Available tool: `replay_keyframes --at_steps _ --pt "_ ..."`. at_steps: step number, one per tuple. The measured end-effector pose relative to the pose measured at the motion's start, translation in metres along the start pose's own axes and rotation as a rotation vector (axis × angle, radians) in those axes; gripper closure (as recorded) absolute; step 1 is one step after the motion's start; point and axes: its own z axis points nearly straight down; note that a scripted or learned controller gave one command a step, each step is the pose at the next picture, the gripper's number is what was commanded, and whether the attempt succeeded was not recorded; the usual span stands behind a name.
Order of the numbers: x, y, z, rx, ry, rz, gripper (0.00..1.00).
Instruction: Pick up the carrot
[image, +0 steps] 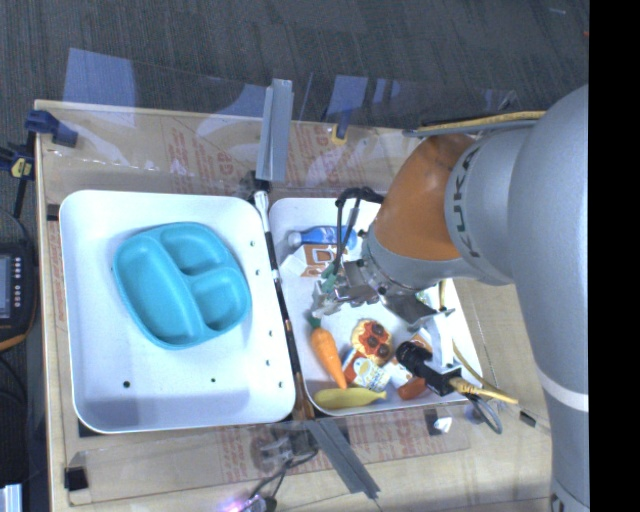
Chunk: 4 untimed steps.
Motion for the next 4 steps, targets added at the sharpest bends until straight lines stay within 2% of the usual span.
replay_keyframes --at_steps 1,2,3,4 --pt "0.000 0.000 0.000 0.000 0.000 0.000 0.00" --pt "-0.017 -0.014 0.043 -0.027 -0.009 -0.060 0.00" --pt "-0.031 -0.029 0.073 -0.011 -0.015 -0.129 0.00" --pt "-0.028 -0.029 0.064 -0.006 -0.007 -0.137 1.00"
